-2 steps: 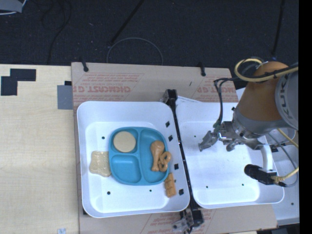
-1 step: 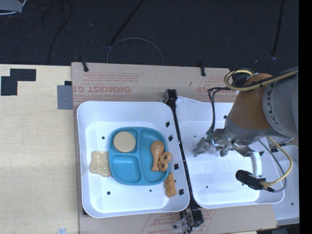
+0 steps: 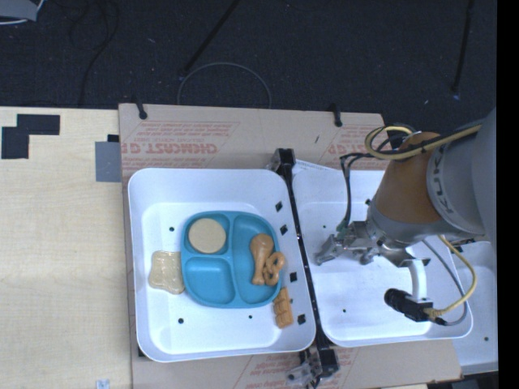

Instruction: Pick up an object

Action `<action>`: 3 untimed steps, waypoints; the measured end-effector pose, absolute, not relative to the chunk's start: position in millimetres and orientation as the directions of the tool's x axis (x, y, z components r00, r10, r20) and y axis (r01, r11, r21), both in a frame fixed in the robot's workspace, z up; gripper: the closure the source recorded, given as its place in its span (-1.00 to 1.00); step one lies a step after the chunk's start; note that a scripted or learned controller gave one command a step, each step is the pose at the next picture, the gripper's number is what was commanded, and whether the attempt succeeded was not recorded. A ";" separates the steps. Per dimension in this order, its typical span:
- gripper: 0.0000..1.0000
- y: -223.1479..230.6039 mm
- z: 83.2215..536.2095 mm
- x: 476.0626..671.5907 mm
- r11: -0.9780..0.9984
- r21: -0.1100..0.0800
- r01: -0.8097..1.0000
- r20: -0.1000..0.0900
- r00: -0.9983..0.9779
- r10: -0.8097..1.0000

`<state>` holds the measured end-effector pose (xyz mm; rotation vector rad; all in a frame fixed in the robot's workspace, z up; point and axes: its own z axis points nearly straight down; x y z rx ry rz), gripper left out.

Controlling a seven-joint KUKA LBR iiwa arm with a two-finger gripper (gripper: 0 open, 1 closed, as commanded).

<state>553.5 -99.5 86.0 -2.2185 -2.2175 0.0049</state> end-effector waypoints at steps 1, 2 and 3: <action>1.00 -101.2 98.3 553.9 -0.007 -0.004 1.000 0.001 0.007 1.000; 1.00 -104.0 140.2 554.8 -0.006 0.000 1.000 0.000 0.006 1.000; 1.00 -103.9 182.5 551.8 -0.001 0.000 1.000 0.000 0.001 1.000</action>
